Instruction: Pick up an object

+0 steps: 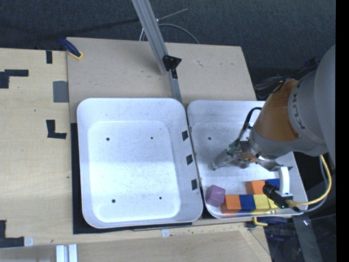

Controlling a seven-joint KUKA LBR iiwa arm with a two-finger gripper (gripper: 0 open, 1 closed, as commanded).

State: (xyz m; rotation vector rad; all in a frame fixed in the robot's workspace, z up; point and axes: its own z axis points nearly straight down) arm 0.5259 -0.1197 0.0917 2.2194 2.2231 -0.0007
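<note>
Nearest the camera, along the front wall of the right bin (218, 111), lies a row of blocks. A purple block (216, 194) sits at the left end, tilted, just beside the wall between the bins. Next comes an orange block (233, 202), then a blue block (247, 202) touching it, then a yellow block (262, 202). A second orange block (254, 187) rests just behind the blue and yellow ones. A black and white fitting on my arm overlaps the right end of the row, with a yellow cable looping past it.

Farther back, over the middle of the same bin, my hand (223, 160) points left, low above the white floor. Its fingers are a small grey blur, and I cannot tell whether they are apart or together. I see no block between them; the blocks lie apart from my hand, toward the front. My wrist with its orange band (275, 116) comes in from the right.

The left bin (131, 105) stands just beside, wall to wall with the right one. Both rest on the table (207, 70). Beyond them a grey metal bar (150, 23) slants across the table's far edge.
</note>
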